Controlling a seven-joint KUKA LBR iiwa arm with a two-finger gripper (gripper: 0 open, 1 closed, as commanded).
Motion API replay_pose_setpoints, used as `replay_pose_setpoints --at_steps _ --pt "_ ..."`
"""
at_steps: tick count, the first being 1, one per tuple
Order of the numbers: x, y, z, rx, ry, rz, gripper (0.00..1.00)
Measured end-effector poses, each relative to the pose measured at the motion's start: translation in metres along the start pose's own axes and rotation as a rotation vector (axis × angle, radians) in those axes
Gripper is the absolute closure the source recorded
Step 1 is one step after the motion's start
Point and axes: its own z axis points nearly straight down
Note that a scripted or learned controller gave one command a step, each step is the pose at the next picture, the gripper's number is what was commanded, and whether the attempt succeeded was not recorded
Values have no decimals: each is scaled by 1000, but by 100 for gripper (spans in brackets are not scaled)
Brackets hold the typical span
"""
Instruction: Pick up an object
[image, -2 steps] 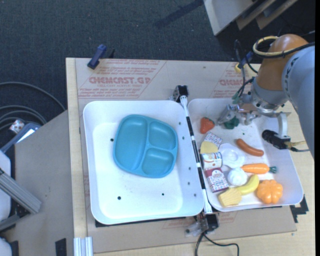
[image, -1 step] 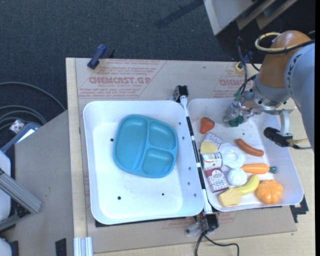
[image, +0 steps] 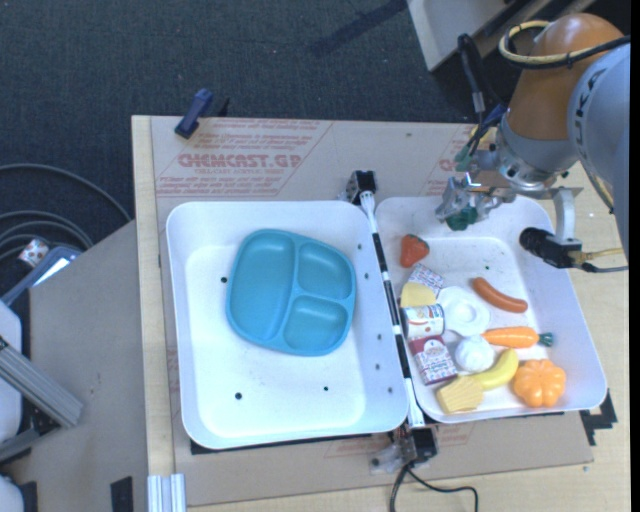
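The objects to pick lie in the right bin (image: 585, 345): a red strawberry (image: 414, 249) at its far left, a sausage (image: 498, 295) in the middle, a carrot (image: 515, 337), a pumpkin (image: 540, 383), a banana (image: 497, 373), a corn piece (image: 459, 396), some small packets (image: 428, 322) along the left wall, and white round pieces between them. The hand (image: 462, 212) hangs over the far edge of this bin, near the strawberry but apart from it, and nothing is between its fingers; how wide they stand I cannot tell. In my judgement the step now is the approach, and the strawberry or the sausage is the better choice, because each lies alone with free room on both sides, while the near pieces touch each other. The left bin (image: 200, 390) carries a blue divided plate (image: 291, 292). Both bins rest on a brown worktop (image: 260, 155) with red printing; a blue clip (image: 193, 113) lies at its far left edge, and dark carpet with cables is around.
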Motion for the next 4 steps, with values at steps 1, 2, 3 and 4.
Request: replay_pose_setpoints --at_steps 1,2,3,4 --pt "54 -48 -45 3 1 0 100" --pt "151 -107 -13 6 1 -1 100" --pt "186 -170 -49 6 1 0 100" --pt "131 -100 -87 1 -1 2 100"
